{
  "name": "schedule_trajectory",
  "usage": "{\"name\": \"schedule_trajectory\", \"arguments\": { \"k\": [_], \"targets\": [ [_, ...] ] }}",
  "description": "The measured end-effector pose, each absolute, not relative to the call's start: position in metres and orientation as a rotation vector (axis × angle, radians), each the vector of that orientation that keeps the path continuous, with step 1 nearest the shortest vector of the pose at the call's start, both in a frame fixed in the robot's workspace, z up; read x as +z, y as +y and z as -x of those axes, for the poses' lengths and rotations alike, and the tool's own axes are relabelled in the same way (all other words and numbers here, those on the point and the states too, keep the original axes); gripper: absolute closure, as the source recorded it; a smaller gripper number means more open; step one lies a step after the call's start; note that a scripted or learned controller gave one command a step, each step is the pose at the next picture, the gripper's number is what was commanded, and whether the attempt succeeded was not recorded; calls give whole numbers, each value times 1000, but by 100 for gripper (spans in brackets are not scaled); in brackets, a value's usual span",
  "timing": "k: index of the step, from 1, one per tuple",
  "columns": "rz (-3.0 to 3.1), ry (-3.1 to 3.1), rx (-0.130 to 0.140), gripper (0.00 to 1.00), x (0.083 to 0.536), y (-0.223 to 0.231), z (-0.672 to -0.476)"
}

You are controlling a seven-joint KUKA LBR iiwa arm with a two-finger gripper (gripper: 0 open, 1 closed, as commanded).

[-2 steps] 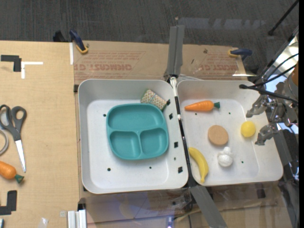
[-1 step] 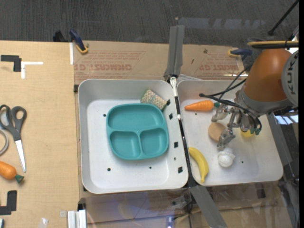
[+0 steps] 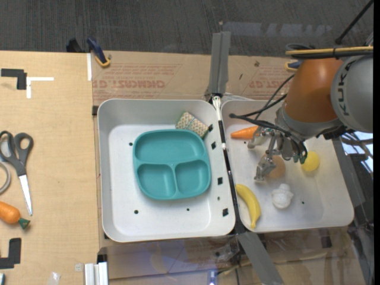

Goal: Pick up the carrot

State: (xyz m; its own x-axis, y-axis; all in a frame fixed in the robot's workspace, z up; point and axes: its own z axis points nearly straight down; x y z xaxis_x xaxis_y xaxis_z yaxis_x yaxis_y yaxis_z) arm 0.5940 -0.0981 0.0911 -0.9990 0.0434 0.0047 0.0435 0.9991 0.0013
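A banana [image 3: 249, 203] and a white lump [image 3: 282, 196] lay nearest in the right bin [image 3: 332, 215]. Behind them the gripper [image 3: 268, 166] hung, jaws apart, empty. The carrot [image 3: 244, 133] lay farther back, near the divider.

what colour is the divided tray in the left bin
Teal, seen best in the camera view: the divided tray.

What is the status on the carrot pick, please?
Gripper low in right bin, jaws open, nothing held. Carrot loose by bin's far-left corner, left of gripper. Banana nearer the front, clear of it.
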Motion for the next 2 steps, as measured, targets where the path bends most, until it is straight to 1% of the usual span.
{"name": "schedule_trajectory", "arguments": {
  "k": [1,2],
  "targets": [
    [373,-3112,-4,0,91,-180,-520],
    [554,-3086,-2,0,91,-151,-543]
  ]
}}
